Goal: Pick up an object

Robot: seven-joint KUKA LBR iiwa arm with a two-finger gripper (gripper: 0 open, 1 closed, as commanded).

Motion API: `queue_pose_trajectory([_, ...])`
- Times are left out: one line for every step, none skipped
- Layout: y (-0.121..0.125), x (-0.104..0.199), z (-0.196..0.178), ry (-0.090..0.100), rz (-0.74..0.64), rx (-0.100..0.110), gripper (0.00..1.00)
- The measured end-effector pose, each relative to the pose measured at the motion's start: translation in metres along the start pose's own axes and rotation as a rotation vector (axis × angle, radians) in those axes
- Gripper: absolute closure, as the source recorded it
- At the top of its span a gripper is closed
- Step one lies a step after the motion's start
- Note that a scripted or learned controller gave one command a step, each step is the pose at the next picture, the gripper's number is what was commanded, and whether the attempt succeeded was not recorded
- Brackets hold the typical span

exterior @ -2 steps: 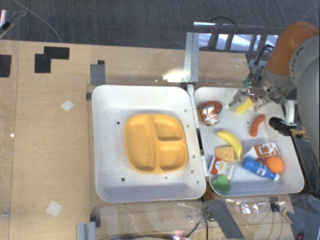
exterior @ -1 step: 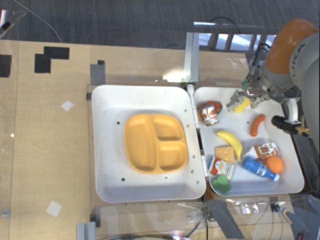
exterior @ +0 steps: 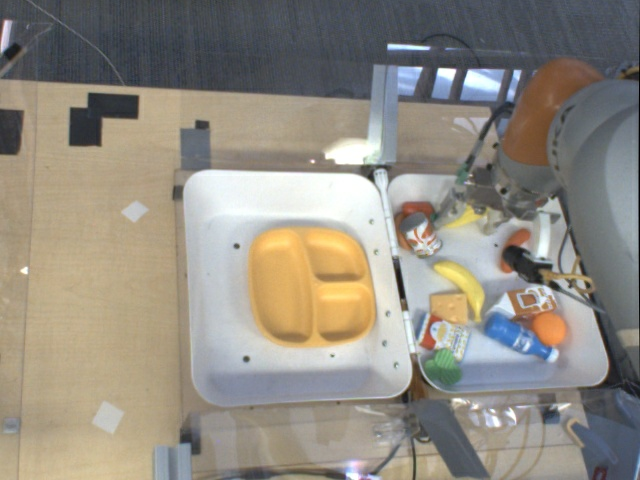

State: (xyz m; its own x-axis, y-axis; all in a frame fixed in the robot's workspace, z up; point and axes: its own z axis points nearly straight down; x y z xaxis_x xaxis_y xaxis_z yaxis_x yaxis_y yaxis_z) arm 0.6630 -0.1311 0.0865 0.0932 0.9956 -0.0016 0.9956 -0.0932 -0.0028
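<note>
Gripper [exterior: 470,208]: finger state cannot be told, over right white bin [exterior: 590,363].
Right white bin: one yellow plastic banana [exterior: 462,285], one blue bottle [exterior: 518,337].
Left of it: one yellow divided tray [exterior: 310,284].

Arm [exterior: 560,138] low, hand [exterior: 468,206] down

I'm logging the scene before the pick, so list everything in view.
Shallow white bins: 2, white, side by side; left, right.
Divided yellow plastic tray: 1, yellow, left bin.
Yellow banana: 1, right bin, middle.
Blue plastic bottle: 1, right bin, front.
Round orange fruit: 1, beside the bottle.
Red-and-white can: 1, right bin, back left.
Green item: 1, front corner.
Grey arm's gripper: 1, over the right bin's back.
</note>
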Motion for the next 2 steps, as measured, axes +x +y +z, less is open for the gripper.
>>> queue_pose_trajectory([0.002,-0.009,0.000,0.001,-0.185,0.021,0.00])
queue_pose_trajectory([0.004,-0.010,-0.014,-0.003,-0.188,0.012,1.00])
